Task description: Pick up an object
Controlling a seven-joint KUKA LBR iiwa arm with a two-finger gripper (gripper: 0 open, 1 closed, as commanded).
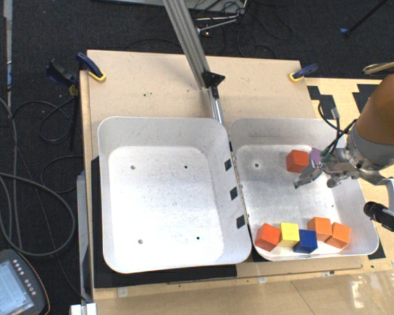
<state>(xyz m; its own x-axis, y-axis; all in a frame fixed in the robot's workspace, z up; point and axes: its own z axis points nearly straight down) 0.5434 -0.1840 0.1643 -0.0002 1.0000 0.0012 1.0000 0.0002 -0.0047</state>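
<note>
Dark carpet surrounded the bench (184, 84), with cables trailing on the left and a metal strut (187, 35) slanting down from the top toward the seam between the two bins. I saw the left bin (115, 176) sitting beside the right bin (269, 136), their rims touching along the middle.

From my remote seat, the arm (381, 120) reached in from the right, over the right bin. Its gripper (318, 172) hung low in the upper half of that bin, just right of an orange block (297, 161). A small purple object (316, 155) showed right at the fingers, beside the orange block. I could not tell whether the fingers were spread or closed, nor whether they gripped anything; the wrist hid too much.

Along the near edge of the right bin lay a row of blocks: an orange one (268, 235) at the left, then a yellow block (289, 233), a blue block (307, 241), and two more orange blocks (331, 231) at the right, all close together or touching. Clamps (90, 67) held the board at its far corners.
</note>
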